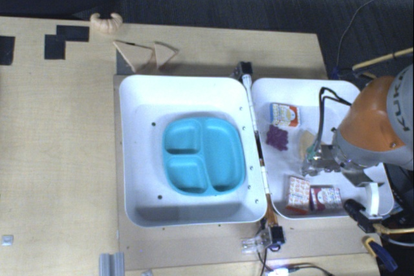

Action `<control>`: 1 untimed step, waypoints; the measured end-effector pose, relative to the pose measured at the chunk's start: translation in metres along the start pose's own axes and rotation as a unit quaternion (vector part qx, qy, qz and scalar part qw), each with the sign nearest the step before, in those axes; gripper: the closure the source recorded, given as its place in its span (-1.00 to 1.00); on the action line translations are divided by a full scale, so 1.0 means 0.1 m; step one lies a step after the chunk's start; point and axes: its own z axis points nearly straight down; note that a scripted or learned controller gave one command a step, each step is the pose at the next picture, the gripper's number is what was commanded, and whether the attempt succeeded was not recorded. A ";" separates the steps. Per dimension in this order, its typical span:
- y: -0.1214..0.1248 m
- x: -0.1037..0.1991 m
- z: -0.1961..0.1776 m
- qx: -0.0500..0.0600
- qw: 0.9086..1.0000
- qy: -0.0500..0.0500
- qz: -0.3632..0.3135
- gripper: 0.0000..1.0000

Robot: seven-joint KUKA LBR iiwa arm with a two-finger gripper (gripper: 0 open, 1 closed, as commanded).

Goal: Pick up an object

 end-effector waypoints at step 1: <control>0.19 -0.93 -0.59 0.006 1.000 0.000 0.001 1.00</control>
